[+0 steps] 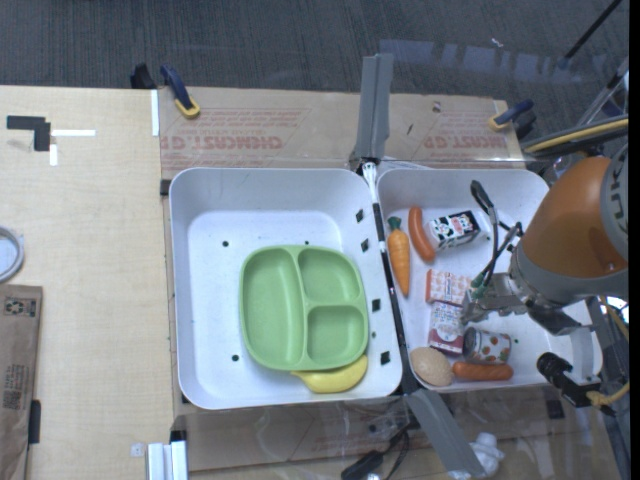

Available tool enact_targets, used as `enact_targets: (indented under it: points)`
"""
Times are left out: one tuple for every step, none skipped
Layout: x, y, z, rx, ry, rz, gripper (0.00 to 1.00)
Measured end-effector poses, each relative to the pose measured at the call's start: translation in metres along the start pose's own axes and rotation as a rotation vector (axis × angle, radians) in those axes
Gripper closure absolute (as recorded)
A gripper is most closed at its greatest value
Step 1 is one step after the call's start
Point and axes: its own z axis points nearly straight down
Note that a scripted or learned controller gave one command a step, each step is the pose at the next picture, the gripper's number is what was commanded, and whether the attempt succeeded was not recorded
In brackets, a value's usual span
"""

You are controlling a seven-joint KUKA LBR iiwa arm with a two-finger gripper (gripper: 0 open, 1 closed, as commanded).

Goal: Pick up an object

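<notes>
Low over the right bin (520, 183) sits my gripper (478, 303), at the end of the grey arm with its orange band (575, 223), and from this slanted overhead view I cannot tell how it is set or whether it has hold of anything. It hangs right above a pair of small red-and-white packets (447, 303), which lie directly at its left and partly under it. Just below it I see a small printed can (488, 346) on its side, and below that a reddish sausage (482, 372) with a tan roll (432, 366) to the sausage's left, both along the near wall. Up and to the left of the gripper lies a small black-and-white carton (456, 228), with a second sausage (420, 234) touching its left side. Further left, running along the divider, is a carrot (399, 255) with its green top pointing away.

Well to the left of the gripper, the left bin (200, 268) holds a green divided plate (305, 306) (three compartments, nothing in them), and a banana (335, 378) pokes out from under its near edge.
</notes>
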Motion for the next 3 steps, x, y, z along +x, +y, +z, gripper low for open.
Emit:
enact_targets:
  points:
    - [0.058, 0.077, -0.078, 0.005, -0.005, 0.145, 1.00]
    - [0.058, 0.076, -0.078, 0.005, -0.005, 0.145, 0.00]
    - [0.001, 0.096, 0.021, 0.005, -0.005, 0.170, 0.00]
